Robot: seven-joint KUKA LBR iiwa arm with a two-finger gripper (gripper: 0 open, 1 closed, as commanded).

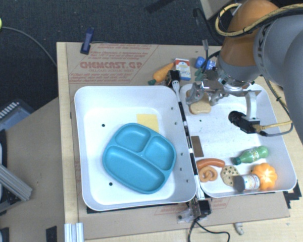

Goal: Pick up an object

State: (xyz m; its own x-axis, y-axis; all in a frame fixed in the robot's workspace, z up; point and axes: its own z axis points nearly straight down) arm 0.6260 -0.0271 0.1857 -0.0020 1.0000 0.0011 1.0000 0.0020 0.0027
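Grey metal gripper (204,96) low over the far end of the right-hand shallow white plastic bin (217,135); cannot tell how far open, nor whether anything is held. Just beneath, touching or nearly so, a tan flat slice shaped like bread (199,108). Probably the pick target, lying alone at that end with free floor around. Looks thin and soft-edged, so likely awkward to pinch off a smooth bottom.

Crowded into the near corner, well apart from it: glossy green plastic bottle (250,155) on its side, round orange toy fruit (265,174), reddish sausage (210,163), tan coiled pretzel shape (208,174), speckled biscuit (228,174). All small and rounded, apt to roll.

Across the divide, in the left white bin (91,115), a smooth blue divided plate (139,158) just beside a pale yellow square slice (148,120). Underneath both bins, a pale wooden bench (116,59).
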